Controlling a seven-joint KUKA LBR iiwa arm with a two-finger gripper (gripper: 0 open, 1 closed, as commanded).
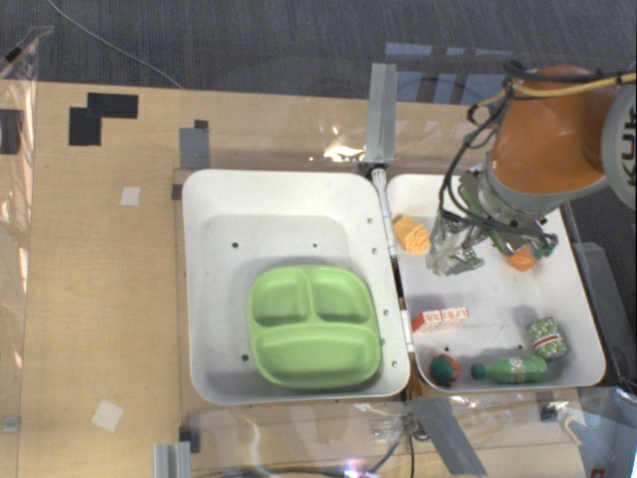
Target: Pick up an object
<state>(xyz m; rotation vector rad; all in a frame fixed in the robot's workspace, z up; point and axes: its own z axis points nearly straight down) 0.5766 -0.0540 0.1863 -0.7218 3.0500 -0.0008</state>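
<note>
My gripper hangs over the upper middle of the right bin, its metal fingers pointing down with a narrow gap and nothing seen between them. A yellow-orange toy lies just to its left by the bin wall. An orange piece with a green bit lies to its right, partly under the wrist. Lower down are a red-and-white packet, a small green can, a green bottle and a red-green ball.
The left bin holds a green divided plate in its lower half. A metal post stands behind the divider between the bins. The orange-banded arm covers the right bin's upper right corner.
</note>
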